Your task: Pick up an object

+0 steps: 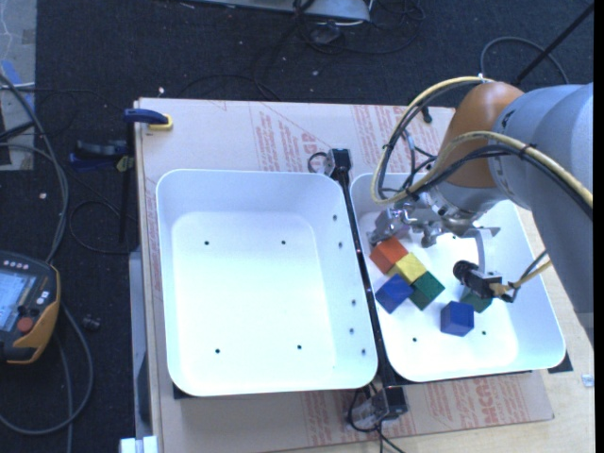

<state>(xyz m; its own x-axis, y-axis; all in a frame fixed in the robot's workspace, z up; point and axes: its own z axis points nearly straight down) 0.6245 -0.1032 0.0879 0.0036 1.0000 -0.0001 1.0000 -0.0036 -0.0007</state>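
Note:
My gripper (404, 232) hangs over the upper left part of the right bin (528, 343), open, with nothing between its fingers. Just below it lies an orange block (387, 253). A yellow block (411, 267), a green block (428, 289) and a blue block (394, 294) are clustered against the orange one. A second blue block (457, 318) sits apart to the right. Beside it is a dark green block (478, 301), partly hidden by the robot's own fittings.
The left bin (189, 206) stands beside the right one, with a black divider rail (357, 253) between them. The grey arm (547, 149) with its yellow cables covers the right bin's upper right. A blue clamp (146, 117) sits at the bench's back left corner.

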